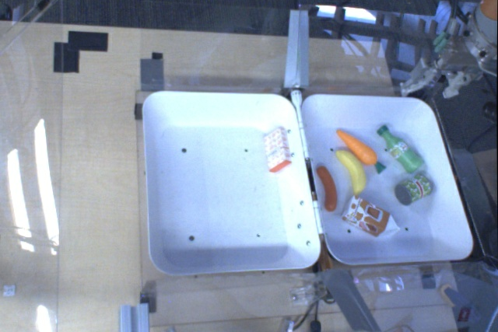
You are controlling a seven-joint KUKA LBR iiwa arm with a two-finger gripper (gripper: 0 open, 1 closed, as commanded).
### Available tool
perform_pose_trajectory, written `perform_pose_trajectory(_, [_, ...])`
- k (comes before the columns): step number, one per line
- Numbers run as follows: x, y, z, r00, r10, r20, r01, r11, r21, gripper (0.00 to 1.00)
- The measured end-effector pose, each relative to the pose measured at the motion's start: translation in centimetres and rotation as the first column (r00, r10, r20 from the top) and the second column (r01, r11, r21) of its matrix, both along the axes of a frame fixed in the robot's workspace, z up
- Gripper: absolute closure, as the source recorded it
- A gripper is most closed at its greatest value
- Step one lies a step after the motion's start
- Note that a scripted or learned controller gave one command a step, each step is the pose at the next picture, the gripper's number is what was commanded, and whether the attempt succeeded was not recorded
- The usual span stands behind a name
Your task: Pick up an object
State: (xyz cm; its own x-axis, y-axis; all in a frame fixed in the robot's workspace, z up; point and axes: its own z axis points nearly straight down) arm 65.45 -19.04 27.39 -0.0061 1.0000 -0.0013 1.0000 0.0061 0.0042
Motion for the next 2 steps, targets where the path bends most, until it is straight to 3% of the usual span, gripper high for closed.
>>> perform_pose_trajectory(1, [-0.2, 1.0, -18.0, 0.989, -0.148, 0.001, 0.148, 0.989, 0.001, 0.0])
perform_pose_trajectory(2, [0.1, 1.2, -16.6, 0.99, -0.141, 0.009, 0.141, 0.99, -0.001, 1.0])
